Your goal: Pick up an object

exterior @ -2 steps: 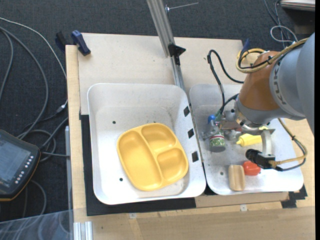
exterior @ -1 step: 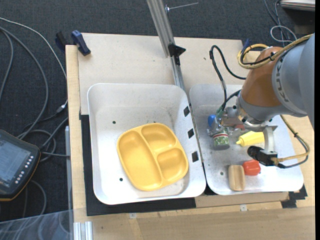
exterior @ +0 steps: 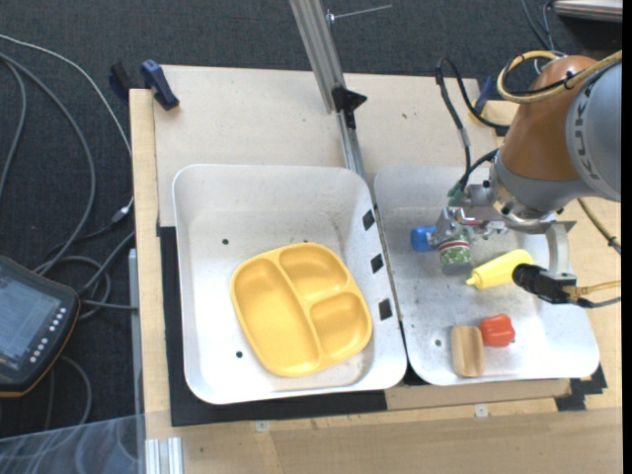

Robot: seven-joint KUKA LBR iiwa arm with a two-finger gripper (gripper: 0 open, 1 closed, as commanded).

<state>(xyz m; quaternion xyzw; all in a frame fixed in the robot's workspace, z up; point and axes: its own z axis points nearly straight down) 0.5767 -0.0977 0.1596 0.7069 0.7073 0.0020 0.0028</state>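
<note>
Several objects lie close around the claw (exterior: 456,248), whose grip I cannot tell: a blue piece (exterior: 422,238) touching beside it, a yellow piece (exterior: 499,268) just beyond, long axis slanting away.

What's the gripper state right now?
Gripper: low in the right bin beside a blue object; open or shut cannot be told.

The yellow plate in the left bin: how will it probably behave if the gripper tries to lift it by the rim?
The plate looks like rigid moulded plastic, so it probably keeps its shape. It is wide with three compartments, so gripped at one edge it may tilt or swing. Its glossy surface suggests it could slip between fingers.
</note>
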